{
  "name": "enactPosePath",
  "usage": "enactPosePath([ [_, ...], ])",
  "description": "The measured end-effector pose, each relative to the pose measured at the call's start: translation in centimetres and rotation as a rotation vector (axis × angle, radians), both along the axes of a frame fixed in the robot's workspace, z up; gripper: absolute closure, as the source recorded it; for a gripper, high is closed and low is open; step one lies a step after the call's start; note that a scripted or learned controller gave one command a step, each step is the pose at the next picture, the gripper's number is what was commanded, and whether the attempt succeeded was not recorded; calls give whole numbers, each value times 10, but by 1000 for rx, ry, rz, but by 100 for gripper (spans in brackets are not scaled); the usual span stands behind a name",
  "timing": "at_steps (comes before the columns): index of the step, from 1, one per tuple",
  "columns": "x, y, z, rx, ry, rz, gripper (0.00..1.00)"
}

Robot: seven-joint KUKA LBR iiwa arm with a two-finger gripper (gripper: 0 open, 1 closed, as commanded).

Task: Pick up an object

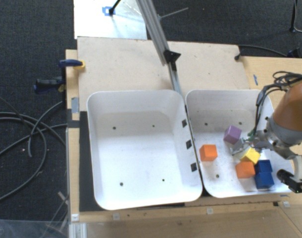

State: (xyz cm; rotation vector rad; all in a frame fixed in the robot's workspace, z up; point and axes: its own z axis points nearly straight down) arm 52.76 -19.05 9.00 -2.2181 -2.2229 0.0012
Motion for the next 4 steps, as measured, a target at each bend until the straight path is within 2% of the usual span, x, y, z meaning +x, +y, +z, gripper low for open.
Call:
enactPosePath([
  [1, -27, 14, 0, 0, -1, -1, 0],
  [2, -31, 42, 0, 0, -3, 4, 0],
  [3, -30, 41, 11, -1, -6, 4, 100],
  [4, 13, 128, 105, 2, -12, 13, 100],
])
